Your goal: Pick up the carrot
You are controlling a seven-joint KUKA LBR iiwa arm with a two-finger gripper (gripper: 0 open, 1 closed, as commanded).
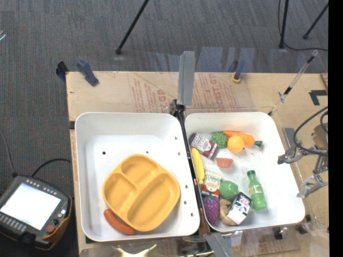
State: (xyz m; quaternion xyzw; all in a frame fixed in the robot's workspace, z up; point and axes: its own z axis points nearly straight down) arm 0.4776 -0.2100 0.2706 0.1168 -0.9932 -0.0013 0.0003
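Orange, tapered carrot (245, 137) with a green tip, lying in the right bin (278, 197), left of the gripper (303, 171) and farther up, touching one orange ball (235, 144). One carrot, one green bottle (256, 190), two bins. Gripper low at the bin's right rim; impossible to tell whether wide or narrow.

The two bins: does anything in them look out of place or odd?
One thing stands out. A sausage lies in the left bin, partly tucked under the front edge of the yellow plate, apart from the other toy food, which is heaped in the right bin. The carrot lies there at the back, beside an orange ball.
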